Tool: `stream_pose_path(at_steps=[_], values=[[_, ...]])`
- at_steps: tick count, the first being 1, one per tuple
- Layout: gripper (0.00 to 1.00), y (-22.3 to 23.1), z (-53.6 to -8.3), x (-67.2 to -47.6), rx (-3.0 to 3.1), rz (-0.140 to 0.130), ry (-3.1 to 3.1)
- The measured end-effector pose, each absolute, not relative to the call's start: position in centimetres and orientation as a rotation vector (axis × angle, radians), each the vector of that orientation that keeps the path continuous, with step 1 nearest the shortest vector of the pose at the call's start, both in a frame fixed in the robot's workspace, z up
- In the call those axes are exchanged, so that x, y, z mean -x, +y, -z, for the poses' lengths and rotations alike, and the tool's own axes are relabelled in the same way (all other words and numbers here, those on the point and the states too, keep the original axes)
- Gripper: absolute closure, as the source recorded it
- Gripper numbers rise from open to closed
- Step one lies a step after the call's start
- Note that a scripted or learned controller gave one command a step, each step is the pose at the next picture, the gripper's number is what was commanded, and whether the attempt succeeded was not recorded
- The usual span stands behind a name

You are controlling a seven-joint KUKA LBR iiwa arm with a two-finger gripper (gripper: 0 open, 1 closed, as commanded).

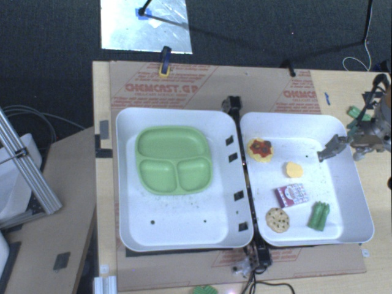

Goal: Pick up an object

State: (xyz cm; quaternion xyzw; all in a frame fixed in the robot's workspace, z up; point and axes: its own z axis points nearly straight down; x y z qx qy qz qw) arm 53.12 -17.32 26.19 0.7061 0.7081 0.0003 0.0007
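2 shallow white bins sit side by side on the counter (202, 78), glossy plastic with rounded corners. Left bin (131, 225) holds a green tray (173, 160), smooth, 3 compartments, rounded rectangle, sitting toward the far half; near half of that floor is bare apart from a few dark specks.

Right bin (355, 225) holds 5 small items, all apart from each other: round pizza (261, 150), yellow rim with red topping, near the far-left corner; yellow chunk (294, 170), matte, mid-floor; red-and-white box (292, 195), flat and tilted; round cookie (277, 220) with dark chips, by the near-left edge; green veg (318, 216), ribbed and upright-ish, near the front rim.

Hand (334, 147) is over the right bin's far-right area, grey metal, nothing between its tips. Can't tell if the tips are spread or pressed together. Closest item is the yellow chunk, well clear of it.

Open floor: far-right quarter of the right bin. Black clips (233, 158) line the seam between the bins.
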Motion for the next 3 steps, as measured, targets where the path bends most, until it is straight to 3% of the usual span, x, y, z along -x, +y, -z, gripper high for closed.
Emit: stream_pose_path(at_steps=[1,2,3], values=[[0.00,-14.8,-15.0,-48.3,-2.228,0.007,2.231],[0.00,-14.9,-8.4,-52.2,-2.219,-0.006,2.229],[0.00,-13.0,-8.6,-58.0,-2.208,-0.008,2.227]])
